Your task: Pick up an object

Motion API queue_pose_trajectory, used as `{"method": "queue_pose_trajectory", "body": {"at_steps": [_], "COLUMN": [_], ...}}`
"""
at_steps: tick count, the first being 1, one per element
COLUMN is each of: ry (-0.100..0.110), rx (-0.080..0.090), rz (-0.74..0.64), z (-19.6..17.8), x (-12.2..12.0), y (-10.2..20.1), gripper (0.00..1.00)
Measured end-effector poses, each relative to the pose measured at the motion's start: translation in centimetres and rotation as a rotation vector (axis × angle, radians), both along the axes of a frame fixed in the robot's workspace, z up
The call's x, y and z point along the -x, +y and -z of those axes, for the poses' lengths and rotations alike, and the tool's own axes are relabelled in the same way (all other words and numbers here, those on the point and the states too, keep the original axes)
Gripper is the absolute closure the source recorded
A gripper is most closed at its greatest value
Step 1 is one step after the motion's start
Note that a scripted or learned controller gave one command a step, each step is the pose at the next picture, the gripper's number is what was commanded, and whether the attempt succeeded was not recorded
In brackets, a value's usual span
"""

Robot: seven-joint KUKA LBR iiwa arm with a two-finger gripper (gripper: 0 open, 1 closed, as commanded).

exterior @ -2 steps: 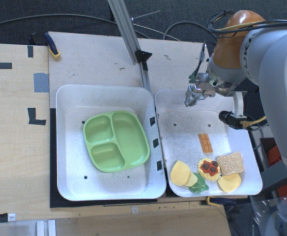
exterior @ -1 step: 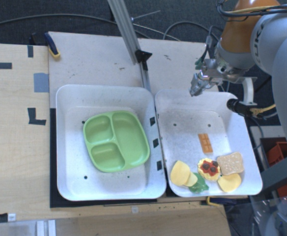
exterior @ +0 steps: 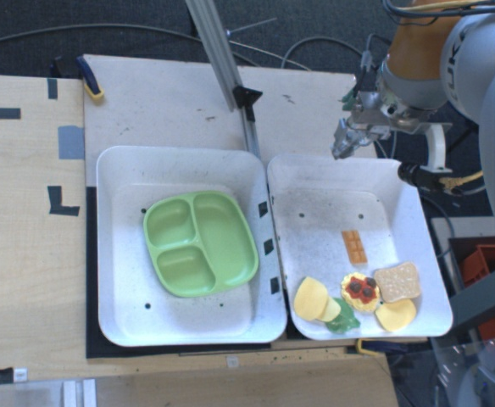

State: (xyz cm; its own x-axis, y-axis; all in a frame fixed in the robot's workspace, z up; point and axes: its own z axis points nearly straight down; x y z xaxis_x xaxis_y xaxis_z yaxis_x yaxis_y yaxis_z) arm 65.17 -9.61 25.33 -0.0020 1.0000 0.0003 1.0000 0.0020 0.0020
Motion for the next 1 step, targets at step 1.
{"method": "queue_pose_trajectory", "body": {"at_steps": [1], "ry": [0.002], "rx": [-0.001], "rz": [-0.004], "z": [-0.46], "x": [1.68], "y": [4.81], "gripper": [1.0]}}
